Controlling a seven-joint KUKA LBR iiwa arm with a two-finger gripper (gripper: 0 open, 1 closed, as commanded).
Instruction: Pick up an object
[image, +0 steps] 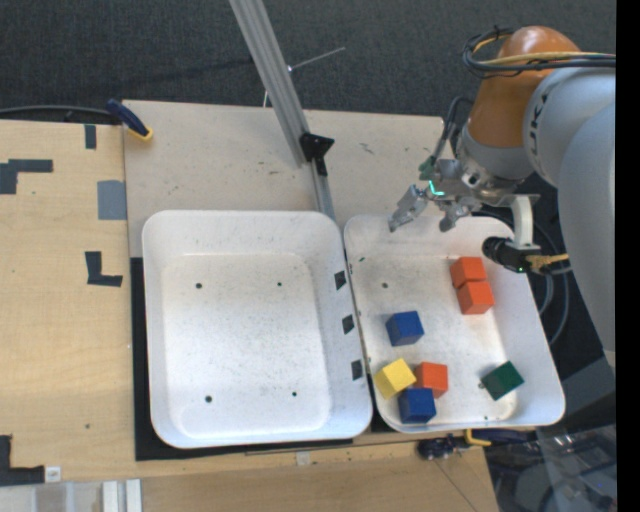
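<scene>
Claw (425, 214) spread wide w/ nothing in it, hanging over right bin's (530, 400) far edge. Orange block (471, 284) & others lie untouched — pick not begun.

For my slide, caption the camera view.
Open gripper above the right bin, which holds seven coloured blocks.

Lighting: even, bright, diffuse overhead. Shadows: soft and short beneath my gripper (427, 211) and the blocks. Glare: mild sheen on the white bins (245, 240). Focus: slightly soft overall; my arm (560, 110) at right blurs.
</scene>
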